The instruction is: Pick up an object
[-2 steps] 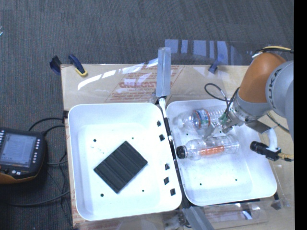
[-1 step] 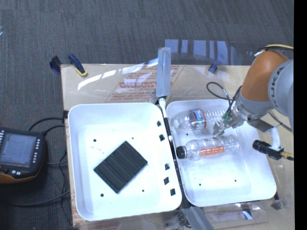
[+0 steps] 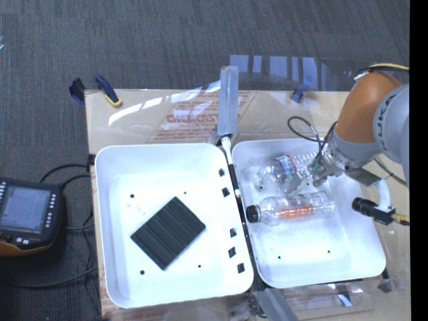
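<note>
In the right bin (image 3: pixel 361 259) we list two clear plastic bottles: one lying on its side near the middle, black cap toward the divider, with something orange inside (image 3: pixel 291 210); the other, crumpled and bearing a blue-green label (image 3: pixel 284 168), just behind it, toward the far wall. We judge both light, thin-walled and slick — likely to roll or to buckle under a hard squeeze, so the firmest hold would be across the body near the neck or cap. In the left bin (image 3: pixel 114 179) lies one flat dark ribbed pad (image 3: pixel 168 232), low and hard to get fingers under. The gripper (image 3: pixel 318 171) sits low at the right end of the crumpled bottle, close to or touching it; how wide it stands we cannot tell, and we see nothing held in it.
</note>
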Controlling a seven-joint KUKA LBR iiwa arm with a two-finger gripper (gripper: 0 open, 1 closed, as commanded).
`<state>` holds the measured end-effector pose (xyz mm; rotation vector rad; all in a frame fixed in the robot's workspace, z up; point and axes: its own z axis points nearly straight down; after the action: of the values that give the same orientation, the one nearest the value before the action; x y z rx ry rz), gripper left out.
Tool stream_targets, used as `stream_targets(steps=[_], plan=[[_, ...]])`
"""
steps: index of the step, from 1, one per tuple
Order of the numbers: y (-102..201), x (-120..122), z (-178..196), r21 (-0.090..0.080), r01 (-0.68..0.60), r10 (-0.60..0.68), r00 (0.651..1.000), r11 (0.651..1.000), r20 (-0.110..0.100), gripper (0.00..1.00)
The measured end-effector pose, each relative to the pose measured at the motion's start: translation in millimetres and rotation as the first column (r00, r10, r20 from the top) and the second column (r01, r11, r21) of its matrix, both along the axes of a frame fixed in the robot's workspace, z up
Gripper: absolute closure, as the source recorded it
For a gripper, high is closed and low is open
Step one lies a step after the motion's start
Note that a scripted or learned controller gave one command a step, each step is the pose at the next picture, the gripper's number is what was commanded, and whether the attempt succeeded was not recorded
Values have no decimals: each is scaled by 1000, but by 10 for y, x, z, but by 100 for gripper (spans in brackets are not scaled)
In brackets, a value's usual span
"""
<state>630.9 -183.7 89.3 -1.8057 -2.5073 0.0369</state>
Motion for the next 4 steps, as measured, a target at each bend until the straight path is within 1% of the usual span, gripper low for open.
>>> stream_targets(steps=[1,2,3,4], plan=[[32,16,-17,-5,-135,135,991,991,15,0],[218,-166,47,-6,-275,275,961,961,43,0],[697,-772,-27,-7,-430,429,902,903,53,0],[321,15,417,8,-177,176,984,984,21,0]])
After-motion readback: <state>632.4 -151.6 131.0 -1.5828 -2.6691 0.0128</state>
